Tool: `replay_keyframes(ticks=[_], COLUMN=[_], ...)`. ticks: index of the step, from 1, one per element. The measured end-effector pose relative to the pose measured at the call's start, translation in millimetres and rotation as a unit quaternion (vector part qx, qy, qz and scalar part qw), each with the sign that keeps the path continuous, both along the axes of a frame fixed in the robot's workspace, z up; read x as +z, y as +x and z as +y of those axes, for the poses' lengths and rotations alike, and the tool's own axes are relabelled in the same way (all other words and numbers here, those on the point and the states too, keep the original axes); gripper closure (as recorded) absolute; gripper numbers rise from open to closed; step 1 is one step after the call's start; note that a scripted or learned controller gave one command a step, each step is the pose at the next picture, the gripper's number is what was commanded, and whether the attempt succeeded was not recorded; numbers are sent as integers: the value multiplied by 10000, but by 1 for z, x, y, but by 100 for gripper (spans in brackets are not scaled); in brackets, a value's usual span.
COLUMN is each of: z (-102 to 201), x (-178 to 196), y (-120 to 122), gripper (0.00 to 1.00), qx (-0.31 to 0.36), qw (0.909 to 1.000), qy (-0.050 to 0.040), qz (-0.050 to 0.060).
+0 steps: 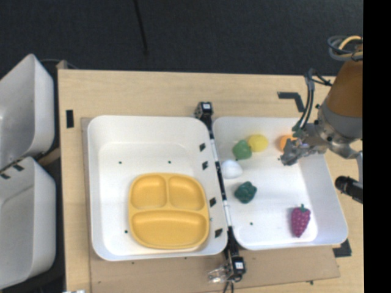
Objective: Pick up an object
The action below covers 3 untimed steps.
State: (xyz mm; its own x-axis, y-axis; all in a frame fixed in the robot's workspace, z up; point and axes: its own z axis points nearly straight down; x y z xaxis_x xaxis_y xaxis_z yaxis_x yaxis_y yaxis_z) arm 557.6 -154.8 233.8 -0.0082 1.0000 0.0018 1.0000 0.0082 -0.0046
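Camera view: pincer hangs over the top-right part of the right bin, arm coming in from 3 o'clock w/ the orange band above the wrist. Can't tell how the pincer is set, dark tip is too small and blurred. Nothing seen held in it.

Nearest pick candidate is the small orange object, just beside the tip at approx 11 o'clock, partly tucked behind it, so touching or apart is unclear. It looks roundish, no obvious long axis.

Other options in the same bin: yellow piece at 9–10 o'clock from the pincer, near, w/ a light green piece touching it further along at 9. White object sits by the bin's left wall. Dark green piece at approx 8 o'clock, purple grapes at 6 o'clock, well apart, long axis running 12 to 6.

Left bin on the tabletop holds a yellow divided tray, far off at 8–9 o'clock.

Judgement: only a short shift toward 11 o'clock plus descent is needed for the orange one
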Motion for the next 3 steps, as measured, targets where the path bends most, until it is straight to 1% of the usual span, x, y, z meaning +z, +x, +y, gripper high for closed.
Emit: replay_keyframes(ticks=[1,2,3], z=[52,110,153], x=[-12,-17,-12], y=[0,6,1], gripper=[100,100,100], qx=[-6,-2,-2], qw=[10000,10000,10000], qy=[-3,-2,0], qz=[2,3,11])
